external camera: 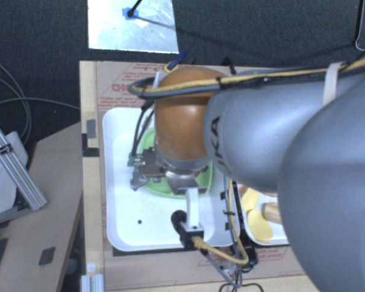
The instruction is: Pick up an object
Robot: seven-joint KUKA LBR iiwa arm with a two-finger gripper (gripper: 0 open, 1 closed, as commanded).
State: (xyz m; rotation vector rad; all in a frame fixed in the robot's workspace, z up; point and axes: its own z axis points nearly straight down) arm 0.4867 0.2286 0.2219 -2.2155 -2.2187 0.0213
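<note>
Seen from above at a slant, a large grey arm (pixel 280 139) reached in from the right and covered much of the picture. Its orange band (pixel 179 111) sat over the left of two shallow white bins (pixel 118 181) resting on a brown cardboard-coloured worktop (pixel 91 163). Below the orange band, the metal wrist pointed down into that bin, and the claw (pixel 147 174) hung low inside it, over the bin floor. How far the claw was spread could not be told, since the wrist and its fittings hid it, and nothing could be seen in its grasp.

Directly beneath and around the claw lay a green, plate-like object (pixel 161 184); only its curved edges peeked out to the left of and below the wrist. Whether the claw touched it was unclear. Black and yellow cables (pixel 170 85) looped over the orange band and trailed down past the wrist toward the near rim of the bin, ending in a tangle (pixel 228 261) on the worktop.

To the right of the claw, mostly hidden under the arm, the second bin (pixel 264 239) held pale yellow pieces (pixel 255 215) and a tan, rounded item (pixel 271 212) just beside them. Far behind the claw, beyond the worktop, a shiny square sheet (pixel 132 17) lay on dark carpet.
</note>
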